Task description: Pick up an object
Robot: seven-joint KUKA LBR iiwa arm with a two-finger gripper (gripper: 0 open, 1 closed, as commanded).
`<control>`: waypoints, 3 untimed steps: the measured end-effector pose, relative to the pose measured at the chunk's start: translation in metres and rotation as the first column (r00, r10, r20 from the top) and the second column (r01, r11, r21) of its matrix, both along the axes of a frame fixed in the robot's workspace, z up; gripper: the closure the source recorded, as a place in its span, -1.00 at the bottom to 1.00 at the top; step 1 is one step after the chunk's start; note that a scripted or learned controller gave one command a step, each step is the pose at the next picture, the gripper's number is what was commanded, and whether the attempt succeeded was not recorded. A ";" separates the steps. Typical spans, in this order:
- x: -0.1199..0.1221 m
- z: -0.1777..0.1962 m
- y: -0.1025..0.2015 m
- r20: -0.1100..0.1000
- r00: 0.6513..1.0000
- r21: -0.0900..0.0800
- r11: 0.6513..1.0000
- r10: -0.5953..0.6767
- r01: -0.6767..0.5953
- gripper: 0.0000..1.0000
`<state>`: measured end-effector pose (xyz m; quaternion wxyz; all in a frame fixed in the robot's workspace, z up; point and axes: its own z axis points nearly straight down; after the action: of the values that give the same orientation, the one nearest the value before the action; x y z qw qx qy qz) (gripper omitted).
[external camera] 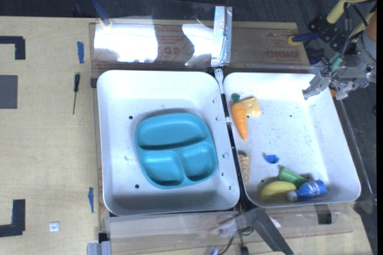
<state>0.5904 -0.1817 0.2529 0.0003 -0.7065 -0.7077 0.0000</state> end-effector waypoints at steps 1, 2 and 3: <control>-0.038 -0.116 0.032 -0.009 0.996 0.003 0.996 0.086 -0.086 -1.00; -0.015 -0.073 -0.024 0.005 0.990 -0.004 0.990 0.144 -0.144 -1.00; -0.075 -0.165 0.065 0.007 0.997 0.000 0.997 0.078 -0.078 -1.00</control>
<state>0.5151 -0.1170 0.0881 -0.0022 -0.6784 -0.7346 -0.0023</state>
